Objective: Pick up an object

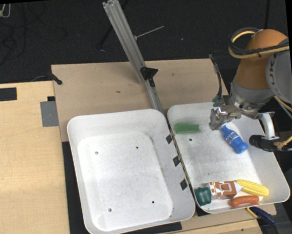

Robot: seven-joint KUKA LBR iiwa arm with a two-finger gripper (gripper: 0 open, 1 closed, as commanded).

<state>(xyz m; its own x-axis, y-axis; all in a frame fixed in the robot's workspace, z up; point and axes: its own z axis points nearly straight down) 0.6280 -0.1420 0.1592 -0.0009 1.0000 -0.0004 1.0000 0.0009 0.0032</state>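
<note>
Blue bottle [234, 139] lies tilted in the right bin [211, 154], with the gripper [219, 119] just above its upper end; whether the pincer is apart or together I cannot tell. Coming down so near the tip, it may nudge the bottle aside and close on nothing.

We saw the gripper [219, 118] low over the right bin [211, 154], just beside a blue bottle [234, 139]. A green block [186, 128] lay near the divider; small toys [230, 190] crowded the front edge.
</note>
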